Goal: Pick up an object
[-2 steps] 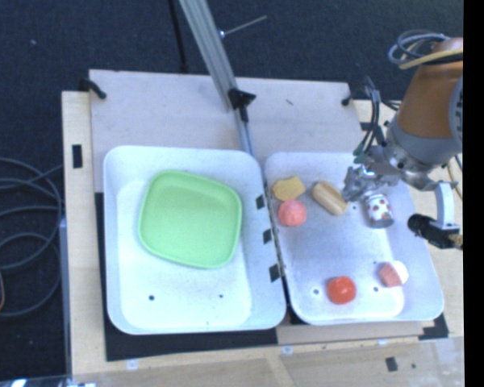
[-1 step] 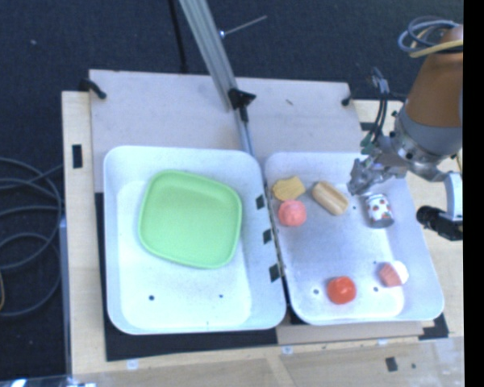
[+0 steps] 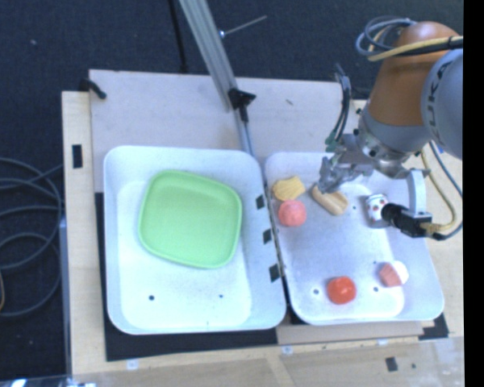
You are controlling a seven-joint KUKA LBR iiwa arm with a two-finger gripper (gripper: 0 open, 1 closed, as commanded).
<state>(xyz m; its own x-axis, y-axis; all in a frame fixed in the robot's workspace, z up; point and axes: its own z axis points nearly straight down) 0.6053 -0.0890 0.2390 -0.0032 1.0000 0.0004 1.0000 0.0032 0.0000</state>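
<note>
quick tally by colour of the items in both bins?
Green: 1, plate
Yellow: 1
Tan: 1
Pink: 2
Red: 1
White with dark marks: 1
Total: 7

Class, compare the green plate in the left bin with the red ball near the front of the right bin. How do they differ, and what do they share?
The green plate is broad, flat and squarish with rounded corners; the red ball is small and round. The green plate lies in the left bin; the red ball sits in the right bin among other small items. Both rest apart from the gripper.
</note>
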